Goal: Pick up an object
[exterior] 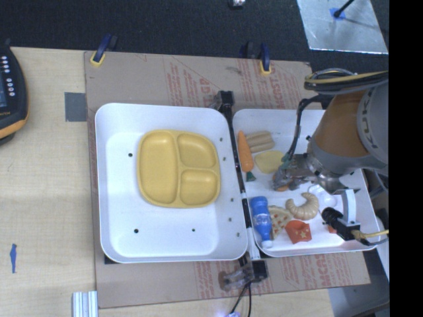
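Your gripper (289, 176) hung low over the right white bin (350, 243), beside the pale yellow disc (268, 161); jaw state unclear; closing on something came next.

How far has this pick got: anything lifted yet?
Done: the arm has reached into the right bin, its claw low beside the yellow slice. In hand: nothing visibly. Left: grasp and lift; the carrot, croissant and bottle all lie on the bin floor.

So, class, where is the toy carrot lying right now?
The carrot lies in the right bin, along its left wall, beside the tan sausage-like piece and the pale yellow round piece, with the blue bottle further down the same wall.
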{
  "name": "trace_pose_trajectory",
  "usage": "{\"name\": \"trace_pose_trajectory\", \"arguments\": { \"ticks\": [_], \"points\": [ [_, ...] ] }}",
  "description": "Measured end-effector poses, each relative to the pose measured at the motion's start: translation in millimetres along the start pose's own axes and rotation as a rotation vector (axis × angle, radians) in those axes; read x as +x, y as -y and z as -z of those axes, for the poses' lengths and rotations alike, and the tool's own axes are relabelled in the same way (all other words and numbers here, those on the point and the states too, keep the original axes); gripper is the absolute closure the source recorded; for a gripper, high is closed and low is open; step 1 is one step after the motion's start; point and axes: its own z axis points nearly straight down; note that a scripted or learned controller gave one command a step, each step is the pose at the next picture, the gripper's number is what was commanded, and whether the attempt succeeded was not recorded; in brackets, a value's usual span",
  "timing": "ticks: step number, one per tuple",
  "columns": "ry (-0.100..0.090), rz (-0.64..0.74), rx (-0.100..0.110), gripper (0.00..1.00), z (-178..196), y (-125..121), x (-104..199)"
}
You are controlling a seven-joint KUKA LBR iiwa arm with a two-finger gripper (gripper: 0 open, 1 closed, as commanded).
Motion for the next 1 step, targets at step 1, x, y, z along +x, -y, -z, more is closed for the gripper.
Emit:
{"name": "trace_pose_trajectory", "arguments": {
  "ticks": [1],
  "points": [
    [-0.003,0.007,-0.008,1.0,95.6,-30.7,56.2]
  ]
}}
